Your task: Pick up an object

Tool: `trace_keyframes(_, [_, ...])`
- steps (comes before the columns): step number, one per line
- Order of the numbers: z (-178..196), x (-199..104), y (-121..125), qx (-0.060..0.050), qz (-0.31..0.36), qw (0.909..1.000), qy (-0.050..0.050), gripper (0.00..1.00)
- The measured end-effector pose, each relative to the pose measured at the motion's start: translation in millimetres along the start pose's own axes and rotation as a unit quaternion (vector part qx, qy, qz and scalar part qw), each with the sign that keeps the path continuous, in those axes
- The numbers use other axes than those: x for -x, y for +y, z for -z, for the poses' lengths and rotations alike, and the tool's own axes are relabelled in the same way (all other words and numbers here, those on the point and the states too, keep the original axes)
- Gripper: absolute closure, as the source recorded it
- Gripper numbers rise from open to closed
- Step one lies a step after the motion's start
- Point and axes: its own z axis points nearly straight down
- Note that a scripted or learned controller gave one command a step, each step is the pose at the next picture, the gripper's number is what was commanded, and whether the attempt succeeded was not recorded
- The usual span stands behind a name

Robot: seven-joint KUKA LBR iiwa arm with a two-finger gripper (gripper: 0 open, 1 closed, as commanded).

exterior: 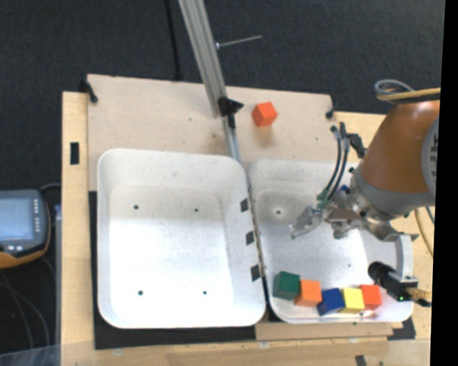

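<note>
White bins, two side by side: left bin [173, 237], right bin [289, 196]. Counted five blocks along right bin's near edge: green block [287, 284], orange block [310, 292], blue block [331, 300], yellow block [353, 298], orange-red block [370, 295]. Sixth orange cube [264, 114] on far board. Gripper [307, 223] above right bin, nothing between fingers, spread unclear.

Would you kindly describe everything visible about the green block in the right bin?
The green block is a small, matte dark-green cube, seemingly wood or plastic. It sits flat on the floor of the right bin, near its front-left corner, close to the wall dividing the two bins. It is the leftmost of a row of five blocks and touches, or nearly touches, the orange block beside it. The tool is behind it, well apart.
</note>
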Motion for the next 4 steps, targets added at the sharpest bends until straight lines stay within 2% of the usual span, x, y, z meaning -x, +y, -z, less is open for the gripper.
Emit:
trace_keyframes(1, [0.0, 0.0, 0.1, 0.000, 0.000, 1.0000, 0.000, 0.00])
trace_keyframes(2, [-23.9, -52.5, 23.7, -0.001, 0.005, 1.0000, 0.000, 0.00])
trace_keyframes(3, [150.1, -20.1, -14.7, 0.004, 0.004, 1.0000, -0.001, 0.00])
trace_keyframes(4, [30.2, 21.0, -33.1, -0.005, 0.001, 1.0000, 0.000, 0.00])
